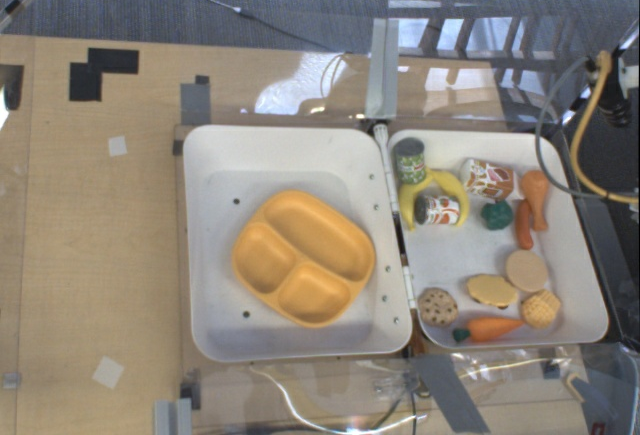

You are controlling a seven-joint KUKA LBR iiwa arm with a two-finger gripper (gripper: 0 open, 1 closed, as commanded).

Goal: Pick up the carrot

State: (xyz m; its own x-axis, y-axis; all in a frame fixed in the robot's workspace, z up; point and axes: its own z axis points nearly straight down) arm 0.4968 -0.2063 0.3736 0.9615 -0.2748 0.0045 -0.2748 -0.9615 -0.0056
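Observation:
The carrot (490, 329) is orange with a small green top and lies flat along the front edge of the right bin (580, 253), its green end pointing left. A cookie (437, 306) sits just left of it and a round waffle-textured piece (541, 308) just right of it.
The right bin also holds a green can (410, 162), a banana (440, 191), a small red-labelled can (438, 211), a carton (488, 179), broccoli (497, 215), a chicken drumstick (537, 195), a sausage (524, 225), a bread slice (491, 290) and a tan disc (526, 271). The left bin (215, 223) holds a yellow divided plate (303, 256).

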